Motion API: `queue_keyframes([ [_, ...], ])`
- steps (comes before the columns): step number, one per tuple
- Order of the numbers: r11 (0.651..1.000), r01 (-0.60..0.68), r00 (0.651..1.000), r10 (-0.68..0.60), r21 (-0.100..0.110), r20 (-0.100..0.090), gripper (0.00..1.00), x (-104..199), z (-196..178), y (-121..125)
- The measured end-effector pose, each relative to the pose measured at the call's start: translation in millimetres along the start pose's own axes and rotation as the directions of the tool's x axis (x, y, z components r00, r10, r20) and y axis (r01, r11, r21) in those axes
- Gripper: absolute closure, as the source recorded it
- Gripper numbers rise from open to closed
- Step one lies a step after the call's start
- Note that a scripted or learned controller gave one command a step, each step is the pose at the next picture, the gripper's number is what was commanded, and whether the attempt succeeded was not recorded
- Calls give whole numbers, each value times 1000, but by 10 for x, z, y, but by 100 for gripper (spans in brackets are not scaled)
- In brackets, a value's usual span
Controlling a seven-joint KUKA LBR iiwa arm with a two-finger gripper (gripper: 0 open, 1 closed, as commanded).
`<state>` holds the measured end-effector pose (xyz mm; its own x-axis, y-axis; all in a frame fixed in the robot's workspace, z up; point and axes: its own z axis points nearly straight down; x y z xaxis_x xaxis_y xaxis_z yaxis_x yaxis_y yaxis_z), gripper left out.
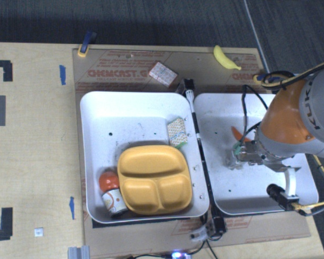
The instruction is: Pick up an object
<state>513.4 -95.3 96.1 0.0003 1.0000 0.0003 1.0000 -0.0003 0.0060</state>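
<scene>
While nothing shows lifted yet, the pick looks barely begun. Nearest, at six o'clock in the left bin, lie a yellow divided tray and an orange-capped bottle. In the right bin, the pincer hangs low; whether it is clenched I cannot tell. An orange object sits just at its twelve o'clock, a likely target.

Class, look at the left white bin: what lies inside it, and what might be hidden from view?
Inside the left bin lie a yellow divided tray, an orange-capped bottle at its left and a patterned packet above it. Anything under the tray is covered.
</scene>
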Motion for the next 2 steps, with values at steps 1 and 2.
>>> queue_keyframes([
  [1,1000,1,1000,-1,2,1,100,-113,101,508],
  [2,1000,1,1000,-1,4,2,100,-793,-471,861],
])
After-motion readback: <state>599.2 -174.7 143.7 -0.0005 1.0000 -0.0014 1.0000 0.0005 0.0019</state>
